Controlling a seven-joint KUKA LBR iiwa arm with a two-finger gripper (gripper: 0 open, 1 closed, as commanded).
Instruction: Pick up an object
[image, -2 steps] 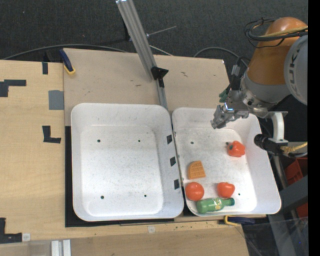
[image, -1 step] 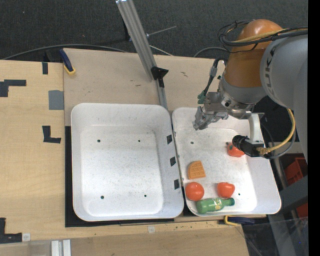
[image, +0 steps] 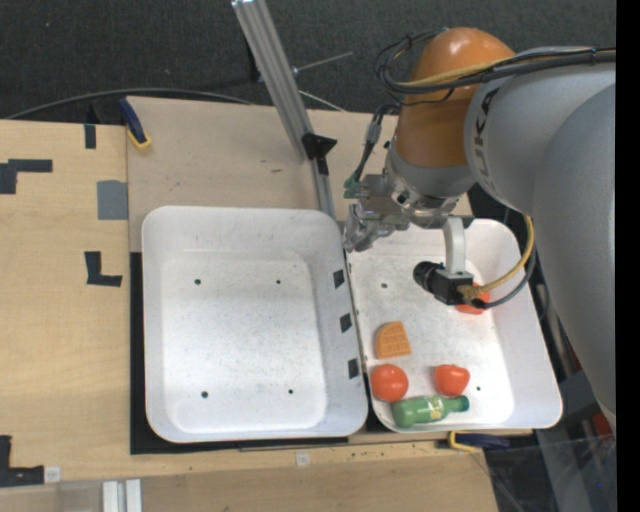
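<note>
Candidates lie in the right white bin (image: 520, 395): orange waffle-like square (image: 393, 340), two red tomato-like balls (image: 389, 381), green plastic bottle (image: 430, 408). Likely light and smooth; the bottle's narrow middle looks easiest to pinch. The gripper (image: 360, 232) hovers near the bin's far-left corner.

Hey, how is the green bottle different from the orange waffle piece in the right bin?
The green bottle is long and rounded and lies on its side along the near edge of the right bin; the orange waffle piece is flat, squarish and gridded. The bottle is green with a pale label, the waffle plain orange. The bottle lies nearer the camera than the waffle. Both rest loose on the bin floor, apart from the gripper.
</note>
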